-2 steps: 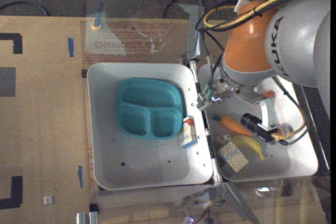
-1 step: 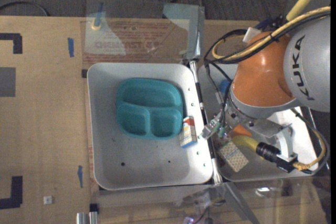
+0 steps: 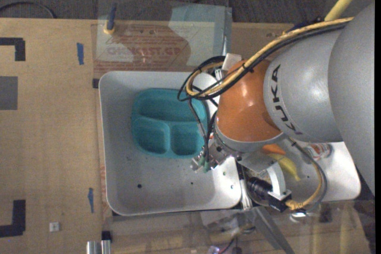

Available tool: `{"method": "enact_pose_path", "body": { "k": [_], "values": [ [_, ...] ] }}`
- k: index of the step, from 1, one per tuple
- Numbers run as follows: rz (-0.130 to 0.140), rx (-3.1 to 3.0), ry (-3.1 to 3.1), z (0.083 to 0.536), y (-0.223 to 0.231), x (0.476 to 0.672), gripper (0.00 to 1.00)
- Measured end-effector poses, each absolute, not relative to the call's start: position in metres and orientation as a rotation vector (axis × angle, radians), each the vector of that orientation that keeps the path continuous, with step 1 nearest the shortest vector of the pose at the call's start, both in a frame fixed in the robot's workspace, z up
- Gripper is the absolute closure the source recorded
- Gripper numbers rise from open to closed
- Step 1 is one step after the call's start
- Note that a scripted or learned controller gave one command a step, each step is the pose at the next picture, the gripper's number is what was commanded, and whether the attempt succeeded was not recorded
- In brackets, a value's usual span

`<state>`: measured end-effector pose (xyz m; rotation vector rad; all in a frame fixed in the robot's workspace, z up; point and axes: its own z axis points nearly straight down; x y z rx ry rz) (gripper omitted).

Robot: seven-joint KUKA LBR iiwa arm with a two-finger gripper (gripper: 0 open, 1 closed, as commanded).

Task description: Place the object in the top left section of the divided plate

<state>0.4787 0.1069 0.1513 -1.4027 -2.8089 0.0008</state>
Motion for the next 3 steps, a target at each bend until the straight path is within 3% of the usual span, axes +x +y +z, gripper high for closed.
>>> {"method": "enact_pose_path", "body": {
  "k": [1,2,3],
  "values": [
    [0.0,-1.457,-2.784,0.195,0.143,0.479,1.0],
    [0.001,-0.958,-2.99,0.157,0.174,0.479,1.0],
    [-0.014,-0.912,-3.012,0.09,0.111,0.482,1.0]
  ]
}}
